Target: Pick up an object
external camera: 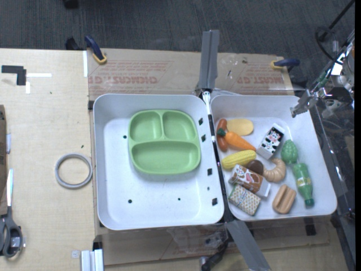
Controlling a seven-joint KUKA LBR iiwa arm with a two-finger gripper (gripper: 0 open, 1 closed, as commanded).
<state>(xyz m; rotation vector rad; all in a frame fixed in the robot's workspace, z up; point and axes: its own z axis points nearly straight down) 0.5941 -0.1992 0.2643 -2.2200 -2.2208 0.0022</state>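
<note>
The right bin (322,151) holds several toy foods: an orange carrot (237,141), a yellow corn cob (238,159), a cow-patterned milk carton (271,141), a croissant (276,171), a green bottle (303,182), a hot dog (284,199), a cracker (245,200) and a snack packet (247,178). A green divided plate (164,141) lies in the left bin (152,208). My gripper (309,101) hangs at the right bin's far right corner, above the rim and apart from all the toys, with cables trailing up to the right.
A grey tape ring (74,170) and scissors (10,233) lie on the bench left of the bins. Clamps (96,48) (285,64) hold the cardboard at the back. A metal divider (207,66) runs between the bins.
</note>
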